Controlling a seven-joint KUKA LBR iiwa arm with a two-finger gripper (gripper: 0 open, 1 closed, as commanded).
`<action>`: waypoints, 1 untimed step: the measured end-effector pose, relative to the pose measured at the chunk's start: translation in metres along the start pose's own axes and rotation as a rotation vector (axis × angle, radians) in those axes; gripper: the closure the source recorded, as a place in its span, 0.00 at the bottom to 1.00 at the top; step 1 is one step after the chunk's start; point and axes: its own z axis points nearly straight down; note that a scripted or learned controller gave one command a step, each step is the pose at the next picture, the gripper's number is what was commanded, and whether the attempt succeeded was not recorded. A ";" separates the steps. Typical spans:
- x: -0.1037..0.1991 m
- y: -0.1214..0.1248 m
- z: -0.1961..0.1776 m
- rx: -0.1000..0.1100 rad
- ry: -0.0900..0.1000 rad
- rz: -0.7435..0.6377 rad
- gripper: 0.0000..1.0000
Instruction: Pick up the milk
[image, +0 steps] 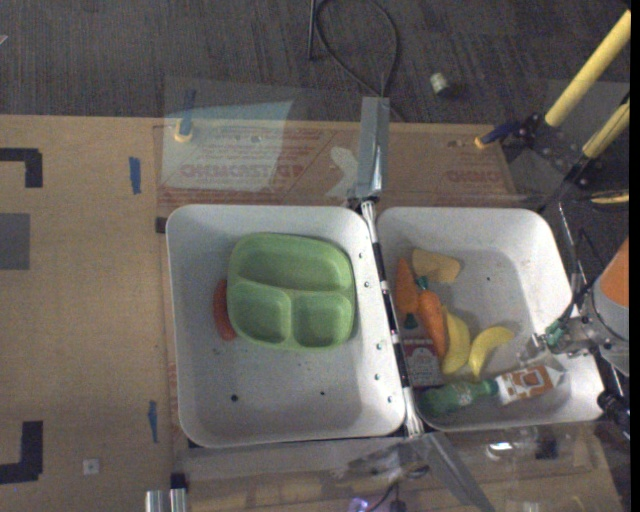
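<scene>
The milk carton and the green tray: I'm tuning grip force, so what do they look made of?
The milk carton looks like printed paperboard, or plastic toy: flat faces, orange-and-white print. The green tray looks like moulded plastic, matte: uniform colour, rounded compartment walls, soft sheen.

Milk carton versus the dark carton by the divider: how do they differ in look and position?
The milk carton is white with orange markings; the dark carton is mostly dark red. The milk carton lies near the right bin's front right corner, close to the gripper; the dark carton lies against the left wall beside the carrot. Both are small boxes lying flat in one bin.
</scene>
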 end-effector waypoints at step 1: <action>0.003 0.001 0.000 0.002 0.005 -0.004 0.00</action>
